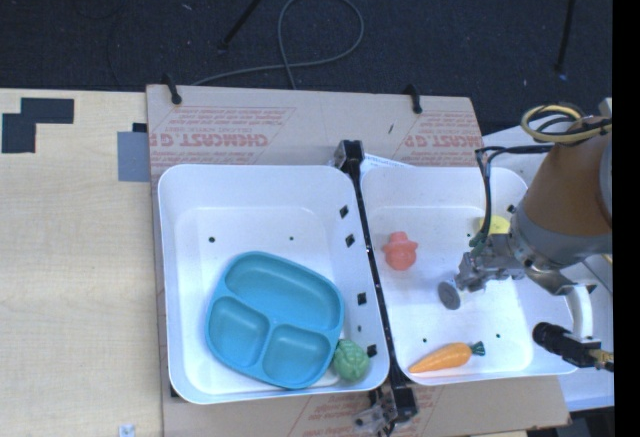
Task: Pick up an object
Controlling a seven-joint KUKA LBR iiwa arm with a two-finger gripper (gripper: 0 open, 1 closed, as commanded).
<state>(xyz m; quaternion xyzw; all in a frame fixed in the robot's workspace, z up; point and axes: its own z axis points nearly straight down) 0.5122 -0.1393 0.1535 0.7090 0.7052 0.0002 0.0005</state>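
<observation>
Resting smooth tapered carrot (441, 357), lumpy green ball (350, 361)

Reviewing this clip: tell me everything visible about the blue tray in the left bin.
The blue tray is a light blue divided plate that looks like smooth plastic, with rounded corners, a raised rim and three compartments: one long one along the far side and two smaller ones nearer the camera. All three look bare. It lies flat and upright on the floor of the left bin, turned at a slant, toward the near side. A green leafy toy sits against its near right corner. The gripper is over the right bin, well away from it.
</observation>
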